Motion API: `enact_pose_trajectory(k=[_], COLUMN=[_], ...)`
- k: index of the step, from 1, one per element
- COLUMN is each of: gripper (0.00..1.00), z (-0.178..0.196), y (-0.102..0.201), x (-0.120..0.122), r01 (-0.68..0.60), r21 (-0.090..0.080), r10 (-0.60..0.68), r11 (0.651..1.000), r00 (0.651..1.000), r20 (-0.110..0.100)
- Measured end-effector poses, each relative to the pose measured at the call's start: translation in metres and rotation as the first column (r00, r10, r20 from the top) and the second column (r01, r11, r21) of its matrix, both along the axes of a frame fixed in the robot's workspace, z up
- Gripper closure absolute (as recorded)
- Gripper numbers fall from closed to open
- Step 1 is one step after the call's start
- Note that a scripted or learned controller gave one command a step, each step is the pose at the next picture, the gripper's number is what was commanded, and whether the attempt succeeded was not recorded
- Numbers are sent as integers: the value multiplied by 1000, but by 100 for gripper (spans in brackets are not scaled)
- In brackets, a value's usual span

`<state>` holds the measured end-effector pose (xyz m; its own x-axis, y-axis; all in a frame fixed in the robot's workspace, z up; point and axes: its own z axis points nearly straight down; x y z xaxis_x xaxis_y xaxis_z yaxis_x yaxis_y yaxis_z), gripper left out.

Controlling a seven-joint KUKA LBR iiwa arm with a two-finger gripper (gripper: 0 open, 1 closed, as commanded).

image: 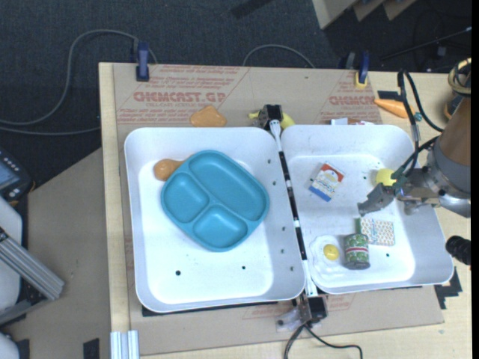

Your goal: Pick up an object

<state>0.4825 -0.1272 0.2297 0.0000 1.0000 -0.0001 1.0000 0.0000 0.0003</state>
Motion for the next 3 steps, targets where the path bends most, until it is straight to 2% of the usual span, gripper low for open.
enact_pose_trajectory(k=[1, 2, 3], gripper=[0, 100, 0], z=[-121, -105, -105], y=[-12, -12, -12], x=[-5, -3, -3], r01=[2, 1, 1], r21=[3, -1, 0], r10=[-2, -1, -1], r11=[1000, 1000, 1000], r00=[1000, 1000, 1000], r20=[-9, 1, 1])
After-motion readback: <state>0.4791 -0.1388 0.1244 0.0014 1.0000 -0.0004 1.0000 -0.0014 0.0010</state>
